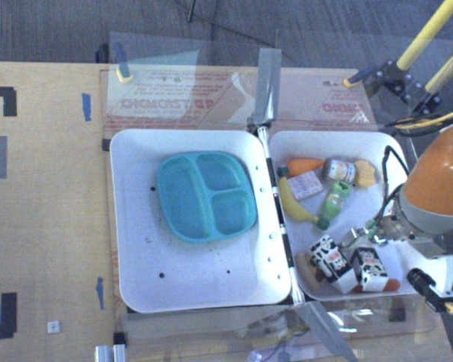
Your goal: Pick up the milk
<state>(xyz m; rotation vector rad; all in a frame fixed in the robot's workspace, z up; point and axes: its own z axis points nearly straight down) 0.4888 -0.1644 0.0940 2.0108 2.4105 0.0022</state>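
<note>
Two small cow-patterned milk cartons lie in the right bin (392,145) near its front edge. One milk carton (330,258) is tilted, and the other milk carton (372,270) sits just right of it. My gripper (365,237) hangs just above the gap between them, at the end of the grey arm with the orange band (438,181) that reaches in from the right. I see nothing held in it.
Further back in the right bin lie a carrot (305,166), a banana (293,202), a green bottle (333,204), a small jar (340,171) and a flat packet (305,185). The left bin (128,225) holds a teal divided plate (206,195).
</note>
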